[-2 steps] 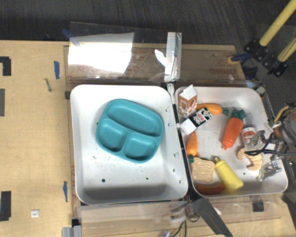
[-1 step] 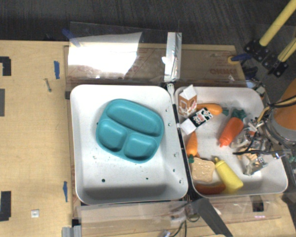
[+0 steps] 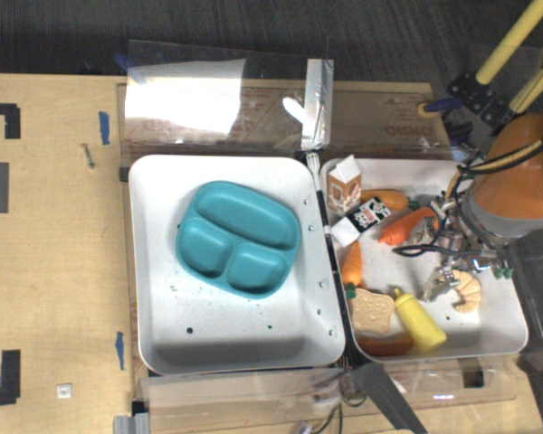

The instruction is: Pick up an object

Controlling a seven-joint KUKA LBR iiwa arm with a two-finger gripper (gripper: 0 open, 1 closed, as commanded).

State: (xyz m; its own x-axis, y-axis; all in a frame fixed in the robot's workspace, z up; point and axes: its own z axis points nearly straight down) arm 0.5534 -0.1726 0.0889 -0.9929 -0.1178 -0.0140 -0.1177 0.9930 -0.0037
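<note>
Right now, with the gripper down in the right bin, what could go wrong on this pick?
1. Clutter: the gripper sits among packed items, the orange carrot on one side and the pale croissant on the other, so it may nudge a neighbour or catch two.
2. The yellow bottle lies partly on the bread slice; either could shift if bumped.
3. Nothing is visibly held, so the pick may come up empty.

A tan bench fills the left and middle of the frame. Two white bins sit on it side by side: the left bin at centre, the right bin at lower right, their inner edges touching.
</note>
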